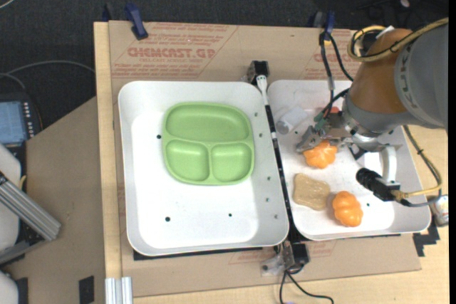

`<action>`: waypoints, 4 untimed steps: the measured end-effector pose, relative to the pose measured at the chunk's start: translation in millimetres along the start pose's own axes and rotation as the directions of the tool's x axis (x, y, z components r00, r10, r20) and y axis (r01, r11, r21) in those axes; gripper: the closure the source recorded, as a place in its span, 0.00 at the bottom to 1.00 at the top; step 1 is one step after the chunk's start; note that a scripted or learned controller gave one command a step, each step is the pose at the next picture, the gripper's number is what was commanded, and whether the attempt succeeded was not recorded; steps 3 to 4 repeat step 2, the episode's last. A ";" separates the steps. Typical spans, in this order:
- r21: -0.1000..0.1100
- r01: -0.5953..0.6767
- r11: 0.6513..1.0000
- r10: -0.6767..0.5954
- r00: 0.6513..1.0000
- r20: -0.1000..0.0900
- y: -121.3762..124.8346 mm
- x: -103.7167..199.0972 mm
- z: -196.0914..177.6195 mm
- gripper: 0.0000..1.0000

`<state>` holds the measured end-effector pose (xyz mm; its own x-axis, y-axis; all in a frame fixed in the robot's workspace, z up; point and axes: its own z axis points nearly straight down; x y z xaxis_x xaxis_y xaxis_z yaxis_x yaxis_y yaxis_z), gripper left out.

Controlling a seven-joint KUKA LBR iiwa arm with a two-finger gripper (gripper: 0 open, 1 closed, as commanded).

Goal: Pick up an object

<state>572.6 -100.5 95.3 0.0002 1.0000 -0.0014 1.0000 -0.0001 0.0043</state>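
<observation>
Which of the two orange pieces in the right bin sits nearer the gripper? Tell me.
The upper orange piece, right under the gripper. The other orange piece lies lower in the right bin, beside the tan slice.

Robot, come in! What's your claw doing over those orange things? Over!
Two-finger gripper low in right white bin, fingers unclear. Upper orange pumpkin-shaped toy just beneath it. Tan bread-slice toy and second orange pumpkin-shaped toy lie nearby.

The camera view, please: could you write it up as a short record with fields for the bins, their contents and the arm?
left bin: holds a green divided plate
right bin: holds two orange toys, a tan slice and a small pale object
upper orange toy: directly below the hand
lower orange toy: beside the tan slice
pale object: near the bin's upper left
hand: low over the right bin; fingers unclear
</observation>
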 end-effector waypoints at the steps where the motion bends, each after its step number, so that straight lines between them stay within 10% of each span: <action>1: 0.000 0.007 1.000 -0.007 1.000 -0.006 -61.2 82.4 -94.7 1.00; 2: -0.004 0.011 1.000 -0.011 1.000 -0.006 -92.7 160.4 -176.8 1.00; 4: -0.004 0.011 1.000 -0.011 1.000 -0.006 -92.7 160.4 -176.8 1.00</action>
